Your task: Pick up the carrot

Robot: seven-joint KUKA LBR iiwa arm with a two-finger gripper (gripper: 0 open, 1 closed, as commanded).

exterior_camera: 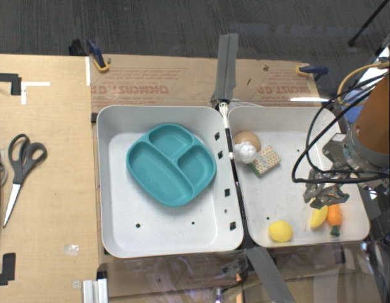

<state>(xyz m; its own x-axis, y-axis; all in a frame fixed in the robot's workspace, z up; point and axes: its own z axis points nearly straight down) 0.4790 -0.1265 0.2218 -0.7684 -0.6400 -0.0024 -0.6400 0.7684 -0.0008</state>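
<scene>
A small orange carrot (334,218) with a green stub lies near the front right corner of the right bin (289,122). A yellow banana-shaped piece (318,217) lies just to its left. My gripper (325,196) hangs directly above these two, its dark fingers pointing down and ending just over the carrot's top. Nothing sits between the fingers. The arm's orange band (378,122) rises at the right edge.
A yellow lemon (281,231) rests at the bin's front. A tan egg-like ball (247,140), a white knobbly item (246,151) and a patterned block (267,161) cluster at the bin's back left. A teal divided plate (171,163) lies in the left bin. Scissors (21,163) lie on the bench.
</scene>
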